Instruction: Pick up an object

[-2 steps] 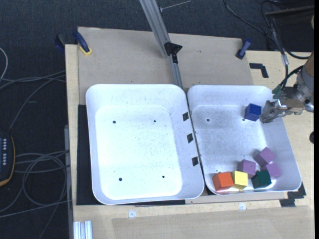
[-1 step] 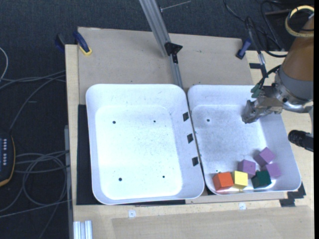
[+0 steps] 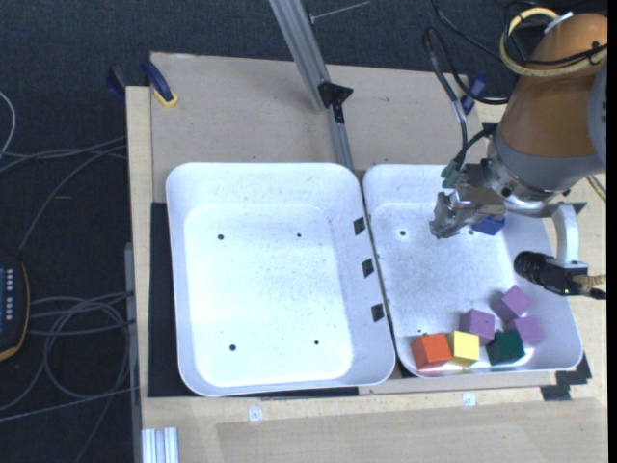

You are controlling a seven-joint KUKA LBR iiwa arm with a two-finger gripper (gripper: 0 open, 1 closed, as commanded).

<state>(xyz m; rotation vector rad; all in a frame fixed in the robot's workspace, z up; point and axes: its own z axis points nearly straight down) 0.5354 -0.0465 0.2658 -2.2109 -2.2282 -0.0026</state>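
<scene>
Claw [image 3: 450, 216] hung over right bin [image 3: 415, 287], near its far end; spread or pinched can't be told. Blocks [image 3: 474, 336] bunched in near corner, well apart, so nothing gripped yet.

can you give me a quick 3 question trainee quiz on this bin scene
1. True or false: the blocks lie in the right bin.
2. Which block sits between the orange block and the green block? A) yellow B) red C) white
3. Fill in: the gripper hangs over the right bin's ____ end, away from the blocks.

Key: 1 true; 2 A, the yellow block; 3 far.
</scene>
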